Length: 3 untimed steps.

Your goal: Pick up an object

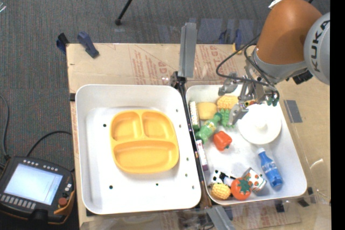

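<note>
Gripper, fingers spread and holding nothing, poised low over right bin beside corn cob and green bottle, apparently positioned for a grasp.

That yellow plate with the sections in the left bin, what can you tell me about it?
The yellow plate looks like smooth moulded plastic, a rounded rectangle split by raised ridges into three compartments: two small ones on the far side and one long one on the near side. All three hold nothing. It lies flat, right way up, near the middle of the left bin, resting on the white floor and clear of the walls. Nothing else touches it; the gripper is over the right bin.
</note>
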Tool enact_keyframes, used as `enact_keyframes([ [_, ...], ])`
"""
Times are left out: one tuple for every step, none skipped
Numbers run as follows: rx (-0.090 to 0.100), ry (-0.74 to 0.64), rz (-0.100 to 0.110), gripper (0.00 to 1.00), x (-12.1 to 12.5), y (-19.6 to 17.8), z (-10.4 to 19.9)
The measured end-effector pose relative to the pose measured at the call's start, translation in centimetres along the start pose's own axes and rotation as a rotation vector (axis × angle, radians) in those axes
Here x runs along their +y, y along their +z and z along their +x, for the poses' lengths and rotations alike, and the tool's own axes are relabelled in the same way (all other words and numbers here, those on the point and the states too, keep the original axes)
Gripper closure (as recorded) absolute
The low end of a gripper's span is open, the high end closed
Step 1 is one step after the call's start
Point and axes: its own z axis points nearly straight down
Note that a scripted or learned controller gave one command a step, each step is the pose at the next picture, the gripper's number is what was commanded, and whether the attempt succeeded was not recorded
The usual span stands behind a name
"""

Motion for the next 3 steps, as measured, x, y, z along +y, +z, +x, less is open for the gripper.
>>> enact_keyframes([
  [-0.002,-0.041,0.000,0.00,-2.9,9.5,3.5],
  [-0.002,-0.141,0.000,0.00,0.3,10.6,2.0],
  [0.001,-0.165,0.000,0.00,-3.2,10.7,7.5],
])
